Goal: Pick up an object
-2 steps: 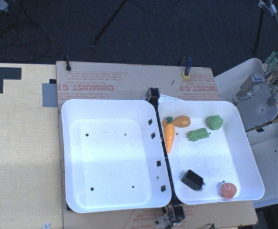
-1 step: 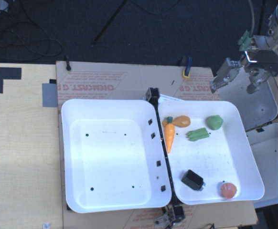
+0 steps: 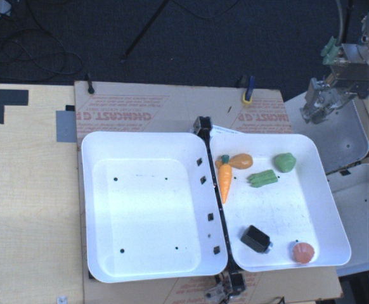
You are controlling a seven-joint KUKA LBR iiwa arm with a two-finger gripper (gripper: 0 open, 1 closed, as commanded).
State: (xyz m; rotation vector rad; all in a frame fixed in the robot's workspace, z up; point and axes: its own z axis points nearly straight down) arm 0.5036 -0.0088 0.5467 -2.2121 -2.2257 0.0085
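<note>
The gripper (image 3: pixel 316 109), its grip unreadable from here, hangs beyond the right bin's (image 3: pixel 327 189) far corner, nearest the green block (image 3: pixel 284 162).

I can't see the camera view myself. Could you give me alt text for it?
Two shallow white bins sit side by side on a bench; the right bin holds an orange carrot, an orange-yellow piece, two green pieces, a black block and a pinkish ball. The robot's claw hangs beyond the bin's far right corner.
</note>
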